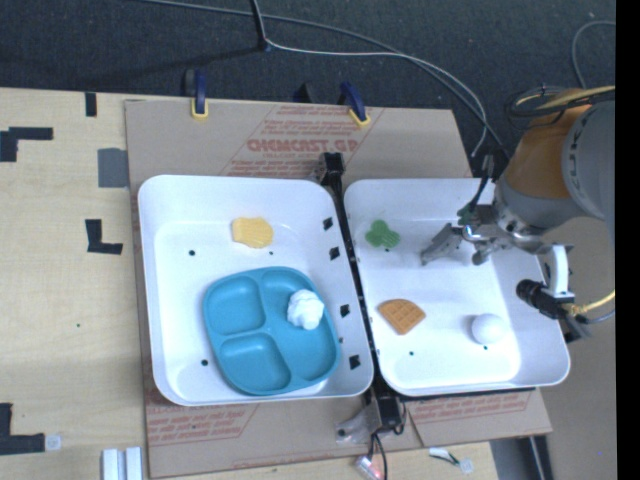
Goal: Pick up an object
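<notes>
Cardboard-covered bench [300, 148] bears 2 shallow white bins; right bin [540, 368] holds green leafy piece [381, 235], tan waffle [401, 315], white ball [486, 328]. Grey two-finger gripper [455, 248] hangs spread, grasping nothing.

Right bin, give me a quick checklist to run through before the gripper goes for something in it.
1. Gripper over the right bin: ok.
2. Fingers spread open, nothing between them: ok.
3. Green piece lies apart from the bin wall: ok.
4. Waffle and white ball lie apart from each other: ok.
5. Gripper lined up over one item: not ok, it hangs between the green piece and the ball.
6. Height above the bin floor: cannot tell.
</notes>
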Available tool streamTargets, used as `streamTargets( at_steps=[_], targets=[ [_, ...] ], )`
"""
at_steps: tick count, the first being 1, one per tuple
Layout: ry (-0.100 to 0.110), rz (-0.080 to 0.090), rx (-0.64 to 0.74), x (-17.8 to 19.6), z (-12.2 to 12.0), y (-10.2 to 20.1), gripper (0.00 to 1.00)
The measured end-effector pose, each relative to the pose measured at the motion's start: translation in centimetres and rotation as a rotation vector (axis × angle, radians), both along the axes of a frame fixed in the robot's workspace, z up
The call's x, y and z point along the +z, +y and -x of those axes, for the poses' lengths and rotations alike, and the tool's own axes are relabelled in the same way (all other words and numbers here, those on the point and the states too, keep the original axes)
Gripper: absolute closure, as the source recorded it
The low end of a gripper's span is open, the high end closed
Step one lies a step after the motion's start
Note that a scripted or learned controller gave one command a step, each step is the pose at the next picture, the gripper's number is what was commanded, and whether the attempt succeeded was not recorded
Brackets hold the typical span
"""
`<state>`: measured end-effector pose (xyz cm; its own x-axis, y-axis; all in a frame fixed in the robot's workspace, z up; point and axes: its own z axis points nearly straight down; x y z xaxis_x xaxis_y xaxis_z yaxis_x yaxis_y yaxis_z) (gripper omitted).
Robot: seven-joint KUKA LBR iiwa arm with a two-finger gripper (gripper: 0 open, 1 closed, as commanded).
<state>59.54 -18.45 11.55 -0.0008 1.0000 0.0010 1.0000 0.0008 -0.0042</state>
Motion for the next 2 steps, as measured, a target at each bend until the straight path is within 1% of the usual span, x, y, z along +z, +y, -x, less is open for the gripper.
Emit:
streamTargets(
  at_steps=[1, 2],
  targets=[
    [-0.004, 0.001, 0.0, 1.2, -0.1, 0.0, 1.0],
    [-0.008, 0.002, -0.001, 7.2, -0.8, -0.4, 1.0]
  ],
)
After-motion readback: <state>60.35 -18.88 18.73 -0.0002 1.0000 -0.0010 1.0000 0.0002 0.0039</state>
